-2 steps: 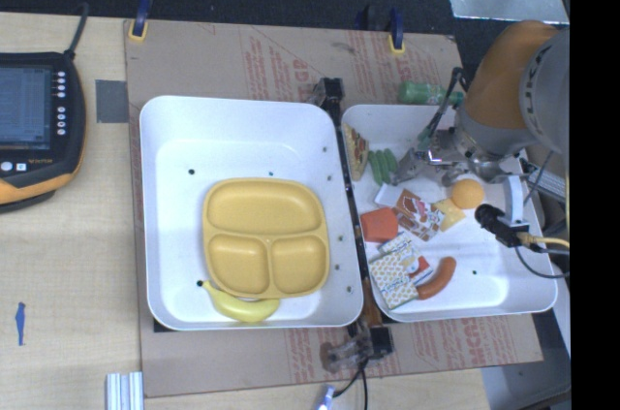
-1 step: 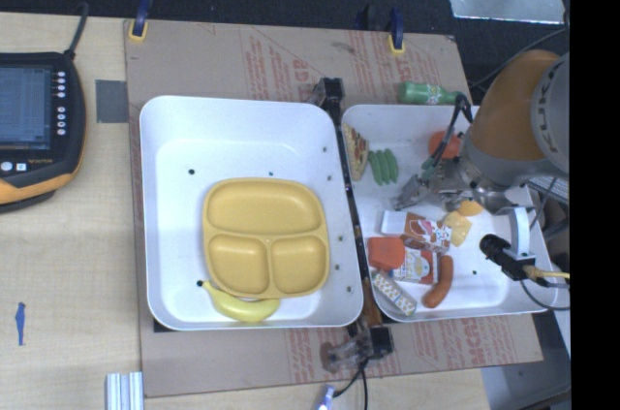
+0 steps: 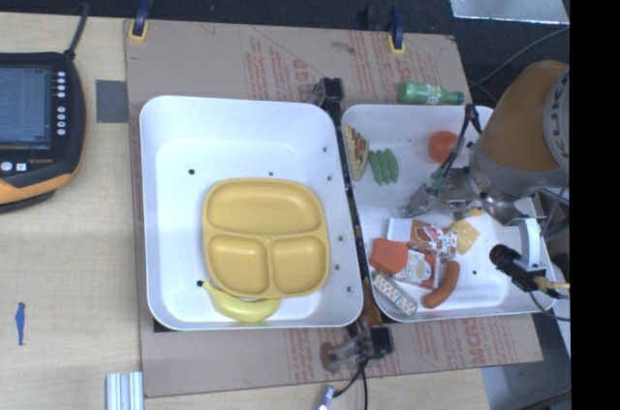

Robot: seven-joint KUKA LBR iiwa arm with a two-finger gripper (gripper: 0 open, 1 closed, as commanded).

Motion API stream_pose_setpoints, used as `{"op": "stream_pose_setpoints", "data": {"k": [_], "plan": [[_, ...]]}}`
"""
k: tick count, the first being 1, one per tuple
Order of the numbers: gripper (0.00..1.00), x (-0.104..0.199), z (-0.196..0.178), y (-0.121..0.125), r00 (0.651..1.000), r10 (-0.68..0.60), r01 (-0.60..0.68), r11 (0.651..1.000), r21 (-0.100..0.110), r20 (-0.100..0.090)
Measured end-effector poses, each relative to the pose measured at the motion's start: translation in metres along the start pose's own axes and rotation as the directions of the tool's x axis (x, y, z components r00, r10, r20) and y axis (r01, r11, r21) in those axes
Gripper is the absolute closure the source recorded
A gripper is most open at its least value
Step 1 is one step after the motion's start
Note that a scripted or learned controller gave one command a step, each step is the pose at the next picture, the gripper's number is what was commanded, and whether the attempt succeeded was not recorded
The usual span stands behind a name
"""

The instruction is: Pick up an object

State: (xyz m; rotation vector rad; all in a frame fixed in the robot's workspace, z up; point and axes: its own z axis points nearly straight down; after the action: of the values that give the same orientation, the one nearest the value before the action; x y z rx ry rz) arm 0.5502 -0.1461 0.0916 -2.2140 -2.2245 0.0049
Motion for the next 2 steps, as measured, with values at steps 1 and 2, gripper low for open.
{"op": "stream_pose_setpoints", "data": {"k": [1, 2], "plan": [[0.0, -0.009, 0.0, 0.1, 1.0, 0.008, -0.008, 1.0, 0.024, -0.002], [0.0, -0.054, -0.069, 0.106, 1.0, 0.002, -0.002, 1.0, -0.004, 0.0]]}}
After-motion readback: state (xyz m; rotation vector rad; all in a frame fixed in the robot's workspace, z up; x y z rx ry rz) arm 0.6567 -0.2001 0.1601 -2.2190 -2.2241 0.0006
